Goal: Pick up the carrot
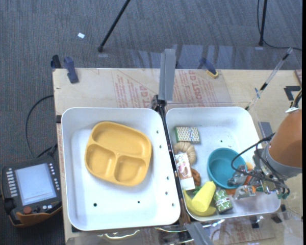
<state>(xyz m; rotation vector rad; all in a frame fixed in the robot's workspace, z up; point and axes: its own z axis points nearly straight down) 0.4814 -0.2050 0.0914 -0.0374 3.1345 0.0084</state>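
Two shallow white plastic bins sit side by side on a plywood bench [204, 86] printed with red lettering. The floor around it is grey ribbed carpet.

The left bin [74, 188] has smooth walls and rounded corners. It holds a glossy yellow plate [117, 152], a rounded square divided into three wells, lying flat and slightly turned.

The right bin [224, 124] is crowded along its left and near sides. A small flat box [187, 134] with a green checked pattern lies near the far left. Just below it is a tan, ridged bread roll [185, 149]. A slim white bottle [182, 170] with a red label lies along the dividing wall. A round teal bowl [222, 168] stands upright in the middle. A smooth yellow cylinder [204, 197] rests at a slant in the near corner, beside a small green speckled can [223, 202].

The arm [290, 144], its orange band showing, reaches in from the right. The claw [250, 184], a tangle of dark metal and wires, is low over the right bin, just right of the bowl. I cannot tell whether it is open or closed.

A small orange sliver [250, 165], possibly the carrot, shows between the bowl's rim and the claw, mostly hidden by cables. Nothing visibly sits in the claw's grip.
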